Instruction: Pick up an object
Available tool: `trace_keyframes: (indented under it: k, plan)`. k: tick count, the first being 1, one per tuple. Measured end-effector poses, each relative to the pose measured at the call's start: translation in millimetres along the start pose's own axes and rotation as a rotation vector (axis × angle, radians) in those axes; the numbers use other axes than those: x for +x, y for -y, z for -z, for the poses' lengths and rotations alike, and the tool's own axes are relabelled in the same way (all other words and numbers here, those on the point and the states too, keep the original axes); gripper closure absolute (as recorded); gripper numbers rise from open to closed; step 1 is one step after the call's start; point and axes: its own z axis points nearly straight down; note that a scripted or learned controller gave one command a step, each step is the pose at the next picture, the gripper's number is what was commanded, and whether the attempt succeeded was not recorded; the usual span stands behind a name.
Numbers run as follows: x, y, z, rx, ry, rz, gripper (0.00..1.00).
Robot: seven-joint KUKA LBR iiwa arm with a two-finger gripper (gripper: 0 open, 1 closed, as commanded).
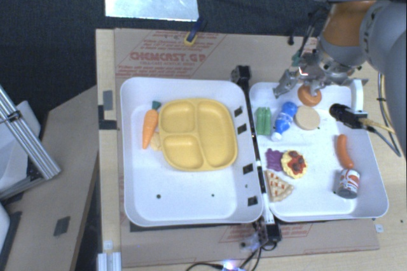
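Camera view, one desk (108, 136) bearing two white bins. Left bin (137, 200): yellow divided plate (194, 134) near the centre; toy carrot (149, 127) just beside the plate, toward the bin's left edge. Right bin (372, 196): green pepper (262, 121) and blue-and-white bottle (283, 119) near its left edge; tan disc (308, 118) beside the bottle; orange round toy (310, 96) near the far edge; sausage (344, 149) and small can (347, 183) toward the right edge; purple grapes (273, 159), round pizza (294, 163) and pizza slice (278, 187) toward the near left corner. Likely target: the orange round toy, judged light, rigid, smooth plastic that may roll or slip; best taken across its widest part from above. End effector (304, 77): positioned over the far edge of the right bin, just above and beside the orange round toy; whether its jaws are apart or together cannot be told, and nothing is seen held between them.
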Motion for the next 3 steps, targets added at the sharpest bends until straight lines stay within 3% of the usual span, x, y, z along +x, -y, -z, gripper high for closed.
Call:
trace_keyframes:
  k: [1, 2, 3]
  plan:
    - [0, -3, 9, -0.014, 0.001, 0.002, 0.00]
    - [-1, -1, -53, -0.010, 0.001, 0.000, 0.00]
    - [-3, -4, -70, -0.020, 0.003, -0.001, 0.00]
